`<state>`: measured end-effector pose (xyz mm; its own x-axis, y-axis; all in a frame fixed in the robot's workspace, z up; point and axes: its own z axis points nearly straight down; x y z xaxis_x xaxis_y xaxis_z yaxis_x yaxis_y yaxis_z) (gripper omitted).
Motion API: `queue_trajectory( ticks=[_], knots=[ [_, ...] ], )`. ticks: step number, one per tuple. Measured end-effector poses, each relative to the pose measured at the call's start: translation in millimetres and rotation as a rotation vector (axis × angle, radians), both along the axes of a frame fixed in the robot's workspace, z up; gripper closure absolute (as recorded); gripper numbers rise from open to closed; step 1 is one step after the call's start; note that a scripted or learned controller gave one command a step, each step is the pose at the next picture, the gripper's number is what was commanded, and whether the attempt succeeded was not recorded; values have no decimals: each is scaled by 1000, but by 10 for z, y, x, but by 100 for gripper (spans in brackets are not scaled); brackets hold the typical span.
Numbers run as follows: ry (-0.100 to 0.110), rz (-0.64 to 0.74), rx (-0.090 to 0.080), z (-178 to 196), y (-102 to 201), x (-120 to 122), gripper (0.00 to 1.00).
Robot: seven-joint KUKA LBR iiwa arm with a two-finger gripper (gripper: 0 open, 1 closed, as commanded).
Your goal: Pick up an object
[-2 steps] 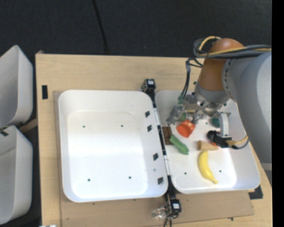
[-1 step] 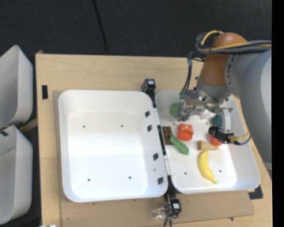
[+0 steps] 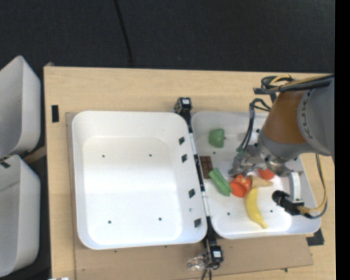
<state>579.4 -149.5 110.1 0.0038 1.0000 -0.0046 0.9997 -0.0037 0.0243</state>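
My gripper (image 3: 244, 169) is low in the right bin (image 3: 236, 229), right above a red-orange tomato-like object (image 3: 241, 186). A long green vegetable (image 3: 219, 181) lies just to its left, and a yellow banana (image 3: 255, 207) lies just below it. A small green pepper (image 3: 216, 136) sits further back in the same bin. Another orange piece (image 3: 267, 174) peeks out beside the wrist. Nothing is visibly lifted.
A small brown block (image 3: 206, 166) lies against the right bin's left wall. The left bin (image 3: 81, 156) stands beside it, divided off by a rim with black clips (image 3: 193, 179). The arm's orange band (image 3: 283, 118) overhangs the right bin's back right.
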Motion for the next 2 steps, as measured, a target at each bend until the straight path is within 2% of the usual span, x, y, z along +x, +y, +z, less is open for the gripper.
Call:
queue_trajectory(
  ticks=[1,2],
  knots=[
    [15,8,3,280,170,119,100],
    [17,3,1,145,-189,377,100]
  ],
)
